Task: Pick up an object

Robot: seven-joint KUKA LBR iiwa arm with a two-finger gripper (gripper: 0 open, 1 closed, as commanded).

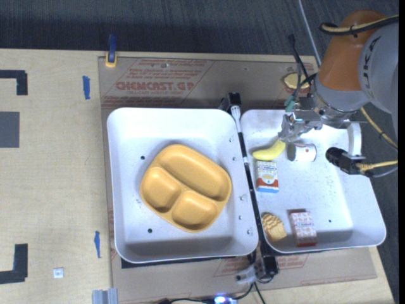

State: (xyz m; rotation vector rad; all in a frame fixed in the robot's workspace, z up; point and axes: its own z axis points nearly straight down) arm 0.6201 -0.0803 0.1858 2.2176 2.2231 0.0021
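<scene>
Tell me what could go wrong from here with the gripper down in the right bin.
1. The gripper sits at the banana, which lies close to the carton; a grasp may nudge the carton or slip off the banana's curved end.
2. The banana is near the right bin's left wall, so the gripper could clip that wall.
3. Cables hang by the wrist and might snag.

Two shallow white bins: a left bin [120, 170] and a right bin [354, 214]. One yellow divided tray [183, 185]. One banana [269, 149]. One small carton [267, 175]. Possibly one cookie [273, 225]. One red-patterned packet [302, 227].
</scene>
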